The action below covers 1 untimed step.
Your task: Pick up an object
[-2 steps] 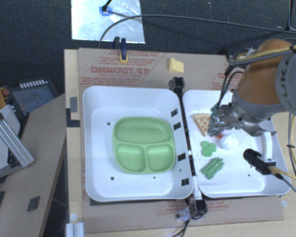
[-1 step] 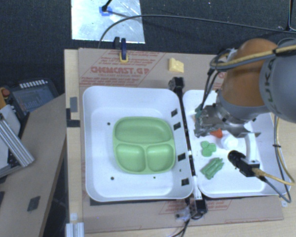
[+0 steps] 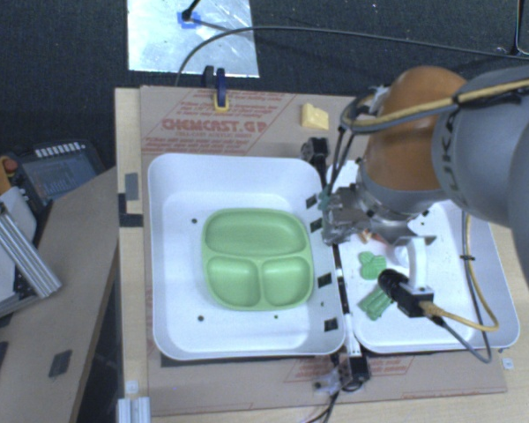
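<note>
My gripper (image 3: 342,226) hangs low over the left edge of the right bin (image 3: 489,276), close to the divider between the two bins. Just right of and below it a small light green object (image 3: 370,263) lies on the bin floor. A darker green ridged object (image 3: 374,303) lies nearer the front of the same bin. A small orange-pink bit (image 3: 367,234) shows beside the gripper body; what it is stays unclear. The wide grey arm and its orange band (image 3: 414,139) hide most of the right bin's back half.
A green divided plate (image 3: 256,258) lies in the middle of the left bin (image 3: 172,236). A yellow block (image 3: 315,115) rests on the cardboard behind the bins. A pendant and metal rails stand off the bench at far left.
</note>
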Each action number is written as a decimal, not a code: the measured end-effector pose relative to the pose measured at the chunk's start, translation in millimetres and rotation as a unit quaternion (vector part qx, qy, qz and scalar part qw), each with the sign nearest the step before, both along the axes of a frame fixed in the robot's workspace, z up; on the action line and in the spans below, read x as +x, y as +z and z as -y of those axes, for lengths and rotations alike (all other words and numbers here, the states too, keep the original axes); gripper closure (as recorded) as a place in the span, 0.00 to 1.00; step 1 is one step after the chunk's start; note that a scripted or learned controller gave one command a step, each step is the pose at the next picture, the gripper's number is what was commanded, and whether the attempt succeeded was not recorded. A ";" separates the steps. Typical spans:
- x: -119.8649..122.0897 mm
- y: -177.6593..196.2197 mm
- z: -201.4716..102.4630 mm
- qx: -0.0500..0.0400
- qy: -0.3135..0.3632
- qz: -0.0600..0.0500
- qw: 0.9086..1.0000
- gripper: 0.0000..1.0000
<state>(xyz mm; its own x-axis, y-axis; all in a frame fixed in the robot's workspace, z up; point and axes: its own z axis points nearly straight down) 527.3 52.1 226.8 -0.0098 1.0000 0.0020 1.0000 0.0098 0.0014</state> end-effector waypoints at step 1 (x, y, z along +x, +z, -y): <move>-2.8 5.0 -52.1 0.000 0.000 0.000 1.000 1.00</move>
<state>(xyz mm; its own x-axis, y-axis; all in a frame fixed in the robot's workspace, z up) 524.5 104.2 231.8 -0.0104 0.9999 0.0024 0.9999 0.0104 0.0011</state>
